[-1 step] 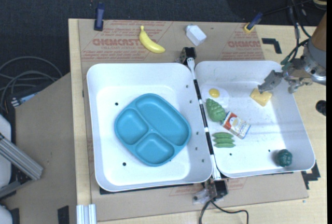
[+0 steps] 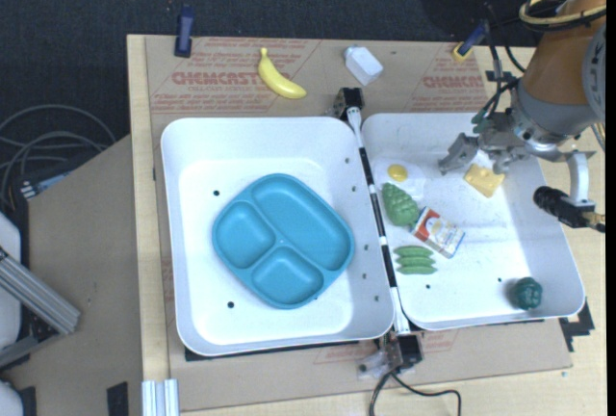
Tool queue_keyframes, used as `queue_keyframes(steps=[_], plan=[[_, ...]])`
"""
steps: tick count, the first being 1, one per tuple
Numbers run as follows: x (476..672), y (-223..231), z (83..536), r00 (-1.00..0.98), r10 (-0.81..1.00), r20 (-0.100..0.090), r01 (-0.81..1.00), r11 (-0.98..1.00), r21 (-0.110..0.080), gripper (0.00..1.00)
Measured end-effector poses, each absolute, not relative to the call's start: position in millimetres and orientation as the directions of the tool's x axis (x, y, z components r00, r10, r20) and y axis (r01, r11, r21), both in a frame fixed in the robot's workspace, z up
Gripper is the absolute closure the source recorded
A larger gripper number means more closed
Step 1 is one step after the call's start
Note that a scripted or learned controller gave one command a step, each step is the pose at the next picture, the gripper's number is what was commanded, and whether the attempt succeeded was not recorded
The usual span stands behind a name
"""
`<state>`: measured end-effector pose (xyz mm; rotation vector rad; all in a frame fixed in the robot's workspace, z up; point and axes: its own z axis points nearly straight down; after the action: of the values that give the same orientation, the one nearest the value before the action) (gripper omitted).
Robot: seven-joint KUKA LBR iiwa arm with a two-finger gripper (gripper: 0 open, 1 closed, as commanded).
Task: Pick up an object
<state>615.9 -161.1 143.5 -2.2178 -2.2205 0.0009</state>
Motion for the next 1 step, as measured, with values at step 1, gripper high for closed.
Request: queue_keyframes(steps=[1], plan=[[602.6,-175.2,161.5,0.000,1.000,0.000,1.000,0.000,-0.001,0.00]])
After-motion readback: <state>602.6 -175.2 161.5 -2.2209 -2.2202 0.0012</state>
